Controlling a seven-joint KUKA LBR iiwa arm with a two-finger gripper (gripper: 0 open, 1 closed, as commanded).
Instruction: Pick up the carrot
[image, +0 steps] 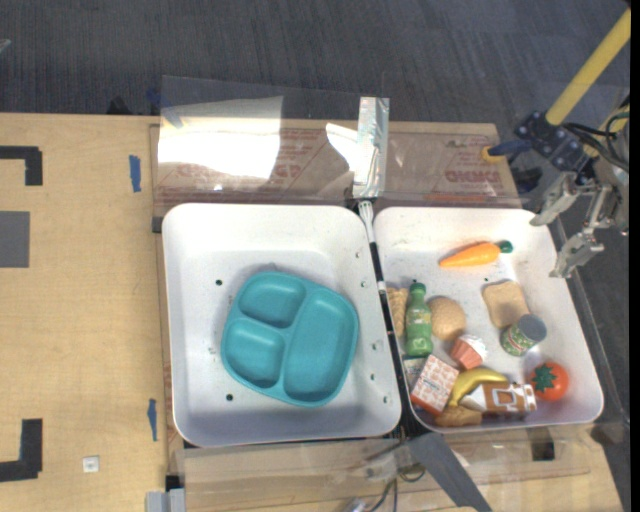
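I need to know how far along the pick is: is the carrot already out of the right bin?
No. The carrot lies on the floor of the right bin, near its far edge, apart from the tool.

We note a yellow bar (598, 62) slanting in at the upper right, ending in a black bracket with blue clamps (545, 137). Thin dark cables (610, 135) loop beside it. The gripper (580, 232) shows slim grey metal fingers (570, 258) under pale linkages.
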